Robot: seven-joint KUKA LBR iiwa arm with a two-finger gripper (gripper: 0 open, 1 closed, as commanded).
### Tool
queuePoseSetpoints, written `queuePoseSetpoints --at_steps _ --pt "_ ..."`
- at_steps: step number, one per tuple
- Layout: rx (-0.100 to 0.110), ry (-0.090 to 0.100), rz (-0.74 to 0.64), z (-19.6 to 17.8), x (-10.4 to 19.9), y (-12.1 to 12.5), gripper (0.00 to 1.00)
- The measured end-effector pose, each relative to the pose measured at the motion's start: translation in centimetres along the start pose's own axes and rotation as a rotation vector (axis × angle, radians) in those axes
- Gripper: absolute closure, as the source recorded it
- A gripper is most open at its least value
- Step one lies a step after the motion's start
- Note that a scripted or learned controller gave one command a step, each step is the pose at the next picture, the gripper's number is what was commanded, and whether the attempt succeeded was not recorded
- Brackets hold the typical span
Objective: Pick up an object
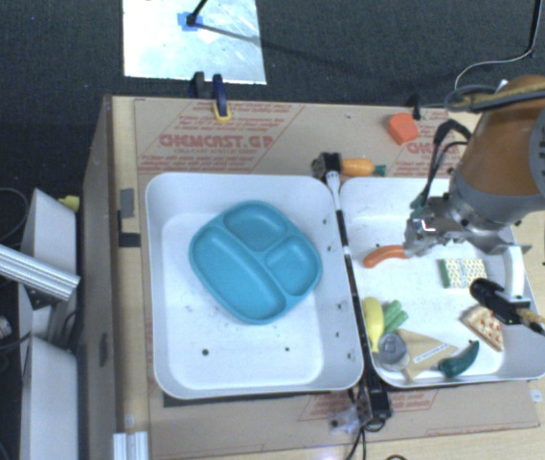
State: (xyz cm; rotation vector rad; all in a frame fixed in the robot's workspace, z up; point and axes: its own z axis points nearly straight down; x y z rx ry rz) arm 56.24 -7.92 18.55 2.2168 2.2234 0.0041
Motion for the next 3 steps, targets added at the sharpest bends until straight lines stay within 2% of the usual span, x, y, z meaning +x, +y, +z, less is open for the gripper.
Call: queuePoseSetpoints --at_steps 1,2,3 --pt "0.0 0.0 -0.002 -0.6 3.4 4.7 1.0" --pt "0.001 0.001 -0.002 -3.6 11.8 3.8 1.0" --pt "0.003 -0.002 0.002 -3.5 7.3 3.6 1.0"
